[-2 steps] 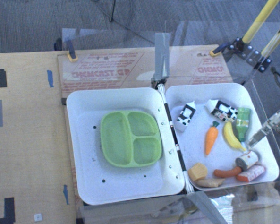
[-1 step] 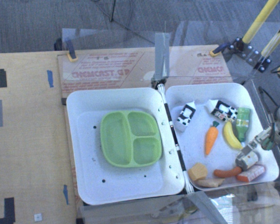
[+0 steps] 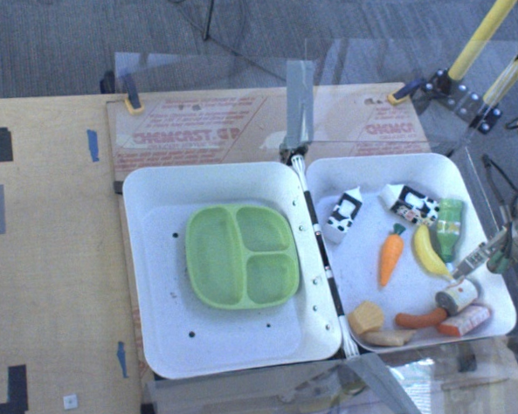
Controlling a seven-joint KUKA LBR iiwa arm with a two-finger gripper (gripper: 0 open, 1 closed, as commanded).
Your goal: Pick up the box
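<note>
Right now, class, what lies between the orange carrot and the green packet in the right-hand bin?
The yellow banana lies between the carrot and the green packet, as the camera view shows.

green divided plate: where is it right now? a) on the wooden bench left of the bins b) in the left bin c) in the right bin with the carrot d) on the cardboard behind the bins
b: the green divided plate lies flat inside the left bin, while the carrot and the banana lie in the right bin.
</note>
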